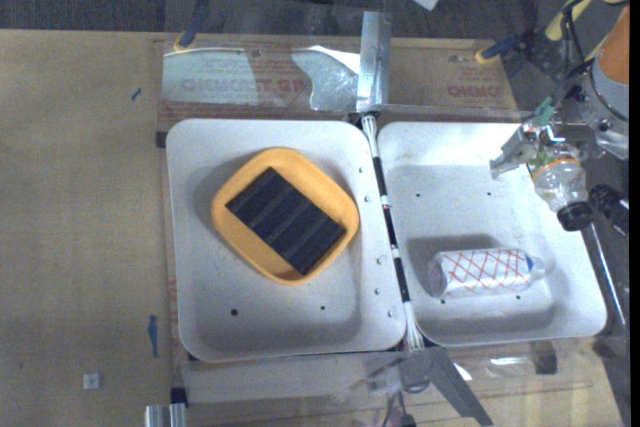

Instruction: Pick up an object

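Red-checked bottle (487, 272) in right bin (440, 160), below the hand (535, 155), apart.

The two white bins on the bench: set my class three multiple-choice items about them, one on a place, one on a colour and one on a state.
1. Where does the bottle with the red criss-cross label lie?
A. left bin
B. right bin
C. on the bench

2. What colour is the frame around the dark ribbed panel?
A. yellow-orange
B. green
C. blue

3. How does the bottle rest?
A. upright
B. on its side
C. lifted by the gripper

Key: 1 B, the bottle lies in the right bin. 2 A, the yellow-orange frame sits in the left bin. 3 B, it lies flat, apart from the gripper.
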You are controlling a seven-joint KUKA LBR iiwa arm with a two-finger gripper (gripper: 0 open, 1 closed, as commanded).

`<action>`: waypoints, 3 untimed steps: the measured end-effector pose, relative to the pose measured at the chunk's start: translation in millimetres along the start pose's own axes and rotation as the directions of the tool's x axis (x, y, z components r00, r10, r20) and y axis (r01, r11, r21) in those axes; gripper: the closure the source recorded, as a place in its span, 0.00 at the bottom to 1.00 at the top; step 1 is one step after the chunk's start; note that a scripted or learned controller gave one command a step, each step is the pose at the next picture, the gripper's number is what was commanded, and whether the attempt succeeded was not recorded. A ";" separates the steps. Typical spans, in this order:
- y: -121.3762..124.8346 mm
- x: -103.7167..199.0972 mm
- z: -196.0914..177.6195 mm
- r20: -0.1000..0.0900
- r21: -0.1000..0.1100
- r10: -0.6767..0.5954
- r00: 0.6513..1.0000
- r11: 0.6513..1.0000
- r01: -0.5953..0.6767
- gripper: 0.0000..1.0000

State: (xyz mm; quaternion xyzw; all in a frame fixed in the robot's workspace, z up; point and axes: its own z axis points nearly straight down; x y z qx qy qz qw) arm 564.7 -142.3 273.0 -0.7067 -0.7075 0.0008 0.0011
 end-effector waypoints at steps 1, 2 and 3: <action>-30.9 6.5 176.7 0.002 -0.004 -0.100 0.995 0.995 0.100 0.00; -31.1 4.8 167.7 0.003 -0.006 -0.097 0.995 0.995 0.097 1.00; 19.8 58.1 88.6 0.003 -0.005 -0.330 0.944 0.944 0.330 1.00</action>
